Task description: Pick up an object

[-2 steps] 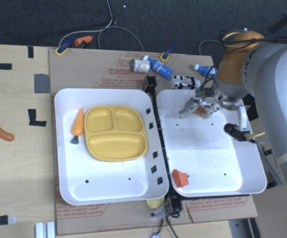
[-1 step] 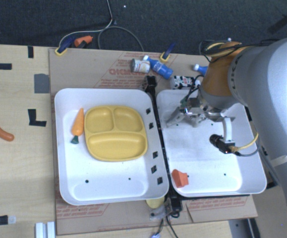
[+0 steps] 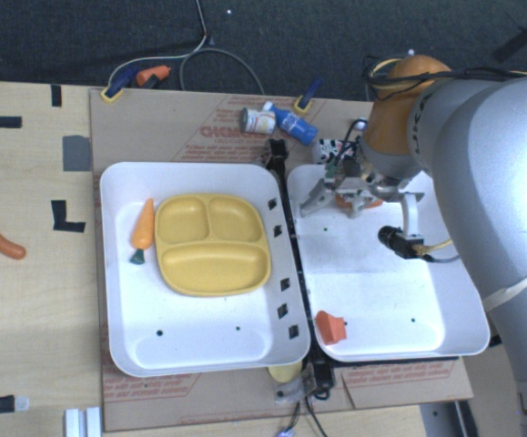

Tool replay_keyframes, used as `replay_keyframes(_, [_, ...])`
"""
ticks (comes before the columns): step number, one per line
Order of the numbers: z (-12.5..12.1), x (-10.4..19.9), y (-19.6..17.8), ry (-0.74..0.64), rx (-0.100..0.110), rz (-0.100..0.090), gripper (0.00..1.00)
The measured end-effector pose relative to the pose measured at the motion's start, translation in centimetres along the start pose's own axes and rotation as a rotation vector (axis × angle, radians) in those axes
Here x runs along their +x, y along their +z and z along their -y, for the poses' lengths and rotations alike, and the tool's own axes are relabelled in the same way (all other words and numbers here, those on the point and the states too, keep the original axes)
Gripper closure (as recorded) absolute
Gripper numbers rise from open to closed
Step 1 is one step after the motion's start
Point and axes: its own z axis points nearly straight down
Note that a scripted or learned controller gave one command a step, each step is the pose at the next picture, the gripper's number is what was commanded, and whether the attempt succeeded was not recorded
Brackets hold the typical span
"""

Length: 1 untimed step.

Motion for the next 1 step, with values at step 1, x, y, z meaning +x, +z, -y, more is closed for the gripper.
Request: replay_keyframes(1, [-0.69, -3.96, -0.01, 0.003, 0.009, -0.010, 0.00])
